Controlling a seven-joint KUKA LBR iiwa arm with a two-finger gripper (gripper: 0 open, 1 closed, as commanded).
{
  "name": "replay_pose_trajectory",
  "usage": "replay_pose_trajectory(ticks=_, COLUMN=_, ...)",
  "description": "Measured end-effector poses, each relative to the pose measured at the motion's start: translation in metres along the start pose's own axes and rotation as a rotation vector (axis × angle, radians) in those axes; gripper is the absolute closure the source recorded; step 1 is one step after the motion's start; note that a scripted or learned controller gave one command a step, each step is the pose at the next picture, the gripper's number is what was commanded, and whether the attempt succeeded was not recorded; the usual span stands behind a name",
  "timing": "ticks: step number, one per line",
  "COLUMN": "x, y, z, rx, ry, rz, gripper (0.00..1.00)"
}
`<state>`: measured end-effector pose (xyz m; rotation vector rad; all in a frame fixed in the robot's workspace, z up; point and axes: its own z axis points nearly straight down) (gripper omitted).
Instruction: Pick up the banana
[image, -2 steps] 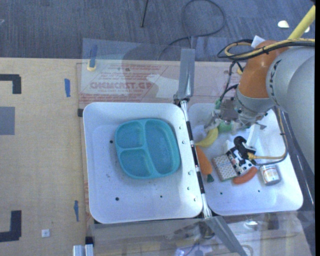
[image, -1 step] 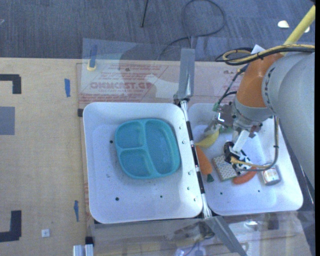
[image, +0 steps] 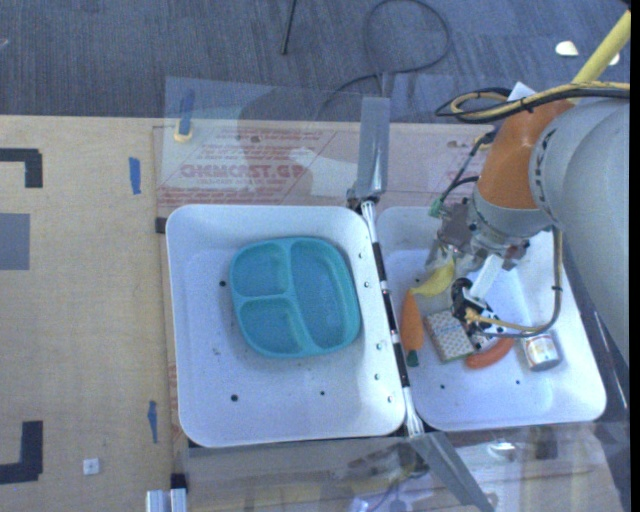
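Observation:
A yellow banana (image: 436, 283) lies in the right bin (image: 520, 400), near its left wall. My gripper (image: 452, 262) hangs directly over the banana's upper end, below the orange band of the wrist (image: 512, 165). The gripper body hides part of the banana, and I cannot make out whether it touches the fruit.
An orange carrot (image: 411, 320), a speckled square sponge (image: 448, 336), a red sausage (image: 490, 354) and a small silver can (image: 539, 350) lie close around the banana. The left bin (image: 200, 400) holds a blue divided plate (image: 295, 297). Cables hang beside the gripper.

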<state>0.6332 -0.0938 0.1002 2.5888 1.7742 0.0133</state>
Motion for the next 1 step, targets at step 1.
replay_pose_trajectory(ticks=1, x=0.0611, y=0.0139, z=-0.1315, rx=0.007, ry=-0.006, rz=0.063, gripper=1.0)
